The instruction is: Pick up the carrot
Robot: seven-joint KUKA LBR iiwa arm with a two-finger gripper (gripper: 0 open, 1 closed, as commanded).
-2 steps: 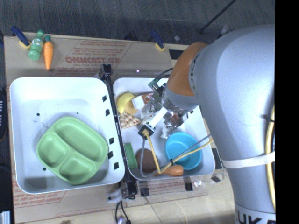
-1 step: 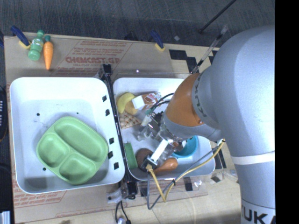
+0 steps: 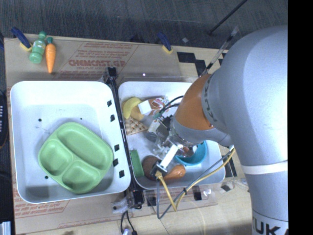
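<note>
An orange carrot (image 3: pixel 50 57) with a green top lies on the cardboard behind the left bin, outside both bins, beside a green toy bottle (image 3: pixel 37 49). A second orange-brown, tapered piece (image 3: pixel 176 172) lies at the front of the right bin (image 3: pixel 146 85); I cannot tell whether it is a carrot. My gripper (image 3: pixel 164 141) hangs low over the middle of the right bin, just behind that piece and far from the carrot on the cardboard. The wrist hides its tips.
The right bin also holds a yellow banana (image 3: pixel 130 106), a waffle (image 3: pixel 135 126), a small white and red box (image 3: pixel 154 104), a blue bowl (image 3: pixel 196 155), a brown lump (image 3: pixel 148 164) and a green strip (image 3: pixel 135 163). A green divided plate (image 3: pixel 76 155) lies in the left bin (image 3: pixel 29 97).
</note>
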